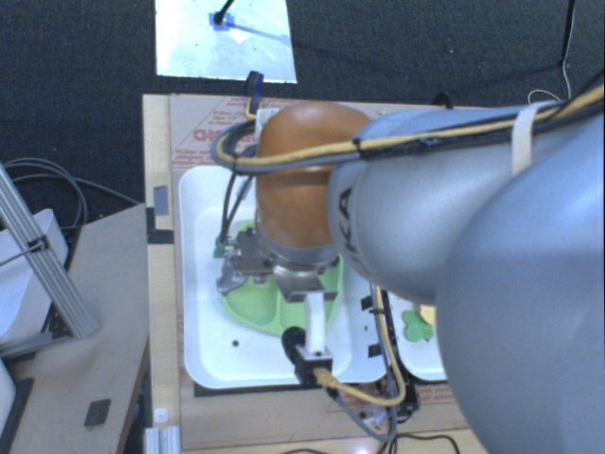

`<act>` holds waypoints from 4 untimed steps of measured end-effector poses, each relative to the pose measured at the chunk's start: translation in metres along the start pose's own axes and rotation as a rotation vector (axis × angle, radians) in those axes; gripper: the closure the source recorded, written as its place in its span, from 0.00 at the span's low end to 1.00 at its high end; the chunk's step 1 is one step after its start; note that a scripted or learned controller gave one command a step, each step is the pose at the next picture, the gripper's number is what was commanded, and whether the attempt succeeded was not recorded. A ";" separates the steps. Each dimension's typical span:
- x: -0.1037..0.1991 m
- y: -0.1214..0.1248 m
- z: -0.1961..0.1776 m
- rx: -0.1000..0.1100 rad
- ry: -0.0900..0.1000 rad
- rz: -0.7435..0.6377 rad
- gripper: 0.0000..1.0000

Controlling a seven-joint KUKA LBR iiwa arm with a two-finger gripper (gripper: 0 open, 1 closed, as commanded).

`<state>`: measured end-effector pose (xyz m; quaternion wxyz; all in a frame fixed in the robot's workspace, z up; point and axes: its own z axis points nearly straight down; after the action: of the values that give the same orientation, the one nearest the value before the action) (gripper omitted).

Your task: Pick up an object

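The grey arm with its orange band (298,183) reaches in from the right and hangs over the left white bin (203,282). Its wrist covers the bin's middle, and the gripper (250,277) points down into it. Under the wrist lies a light green flat object (253,308), partly hidden by the arm. In the right bin (425,372) a small green object (414,325) and a bit of yellow show beside the arm's body.
Cables (364,395) hang from the wrist over the front rim of the bins. A cardboard sheet (189,126) lies under the bins. A grey rail (43,263) and wooden bench sit at the left.
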<state>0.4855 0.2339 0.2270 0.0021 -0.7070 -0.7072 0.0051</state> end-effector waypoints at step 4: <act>-0.017 0.137 -0.033 -0.023 0.008 -0.006 1.00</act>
<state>0.6224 0.2170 0.2584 -0.0030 -0.7050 -0.7092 -0.0059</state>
